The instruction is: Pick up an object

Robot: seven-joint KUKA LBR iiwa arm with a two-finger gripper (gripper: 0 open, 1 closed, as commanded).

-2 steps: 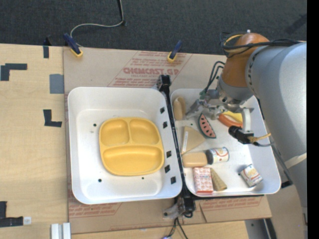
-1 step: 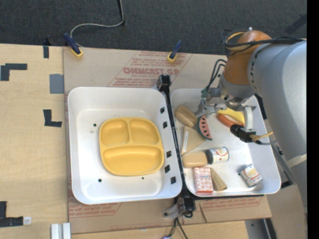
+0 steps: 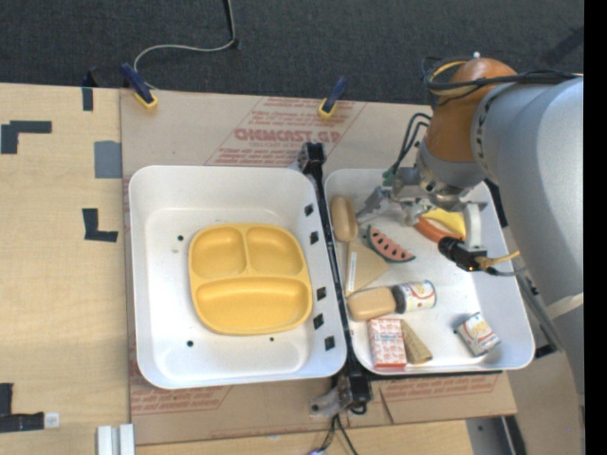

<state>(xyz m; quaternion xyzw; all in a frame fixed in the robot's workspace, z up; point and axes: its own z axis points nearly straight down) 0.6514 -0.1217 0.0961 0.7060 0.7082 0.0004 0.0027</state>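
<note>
The right bin (image 3: pixel 517 344) holds several small objects. A watermelon slice (image 3: pixel 391 246) lies near its upper middle, with a wooden utensil (image 3: pixel 342 221) to its left. Lower down are a tan bun (image 3: pixel 370 302), a small white bottle (image 3: pixel 415 297), a red and white carton (image 3: pixel 386 341), a tan wedge (image 3: pixel 416 344) and a small can (image 3: pixel 476 334). My gripper (image 3: pixel 403 205) hangs over the bin's upper part, just above the watermelon slice, with a yellow and orange piece (image 3: pixel 444 224) at its right. I see nothing held in it.
The left bin (image 3: pixel 142 282) holds a yellow divided plate (image 3: pixel 250 279). A black divider (image 3: pixel 322 254) runs between the bins. Two clamps (image 3: pixel 138 83) (image 3: pixel 332 100) sit on the cardboard behind. The arm's grey body (image 3: pixel 541 178) covers the right bin's far right side.
</note>
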